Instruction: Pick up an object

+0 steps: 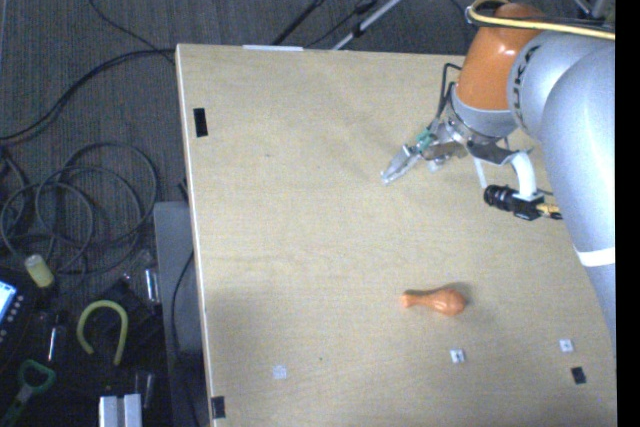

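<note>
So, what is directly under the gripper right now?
Under the gripper I see bare tan board. The orange object lies apart, nearer the camera. The arm covers the board's right part.

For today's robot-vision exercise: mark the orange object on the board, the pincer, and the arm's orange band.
orange object (437, 301), camera view, on its rounded body.
pincer (392, 173), camera view, at its fingertips.
orange band (492, 65), camera view, on its lit upper side.

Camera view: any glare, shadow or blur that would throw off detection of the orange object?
Camera view: even, soft light with no glare on the tan board; the orange object is slightly soft but stands out clearly, casting barely any shadow; the gripper looks small and blurry.
</note>
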